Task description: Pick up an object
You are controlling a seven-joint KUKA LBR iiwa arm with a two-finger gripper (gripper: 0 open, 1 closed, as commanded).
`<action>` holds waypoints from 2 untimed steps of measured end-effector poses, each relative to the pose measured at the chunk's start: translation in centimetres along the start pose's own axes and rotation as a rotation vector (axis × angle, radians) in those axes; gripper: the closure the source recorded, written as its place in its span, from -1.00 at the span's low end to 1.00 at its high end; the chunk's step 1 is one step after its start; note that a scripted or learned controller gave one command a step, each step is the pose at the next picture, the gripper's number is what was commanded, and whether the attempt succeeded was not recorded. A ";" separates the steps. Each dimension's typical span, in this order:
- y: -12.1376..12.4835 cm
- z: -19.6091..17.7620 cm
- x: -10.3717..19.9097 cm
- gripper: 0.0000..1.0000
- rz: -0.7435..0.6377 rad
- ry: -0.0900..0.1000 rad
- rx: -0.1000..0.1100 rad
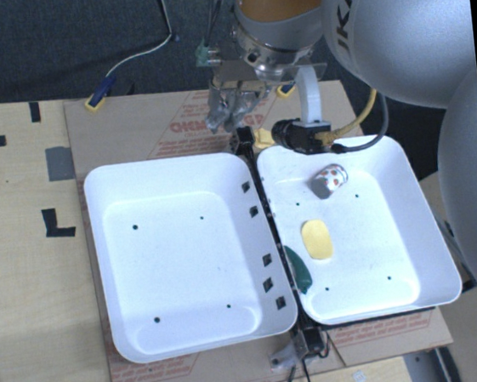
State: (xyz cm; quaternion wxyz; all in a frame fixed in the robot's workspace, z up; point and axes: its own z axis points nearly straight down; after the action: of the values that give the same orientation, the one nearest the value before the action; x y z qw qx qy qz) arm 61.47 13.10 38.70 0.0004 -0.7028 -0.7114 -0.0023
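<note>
Grey and bulky, the arm (399, 22) fills the far right, its orange band just above the wrist. On the bench (23, 253) the two white bins sit touching: the left bin (177, 253) and the right bin (395, 211). The pincer (231, 114) hangs beyond the far edge of the bins, over brown cardboard (146, 128), near where the bins meet; whether it is spread or pressed together I cannot tell, and nothing shows in it.

In the right bin lie three small things, apart from each other: a dark green piece (299, 269) along the left wall, a pale yellow oval (317, 239) near the middle, and a small grey-and-white object with red spots (329, 181) toward the far side. The yellow oval looks light, smooth and low, probably slippery; pinching across its narrow width seems best.
</note>
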 end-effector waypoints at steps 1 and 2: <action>5.6 -7.1 -1.2 1.00 0.010 -0.004 -0.007; 5.3 -15.4 -2.8 1.00 0.011 -0.003 -0.006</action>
State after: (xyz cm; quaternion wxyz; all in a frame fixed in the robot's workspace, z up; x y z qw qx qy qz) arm 66.81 10.28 54.06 -0.0029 -0.7067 -0.7075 -0.0032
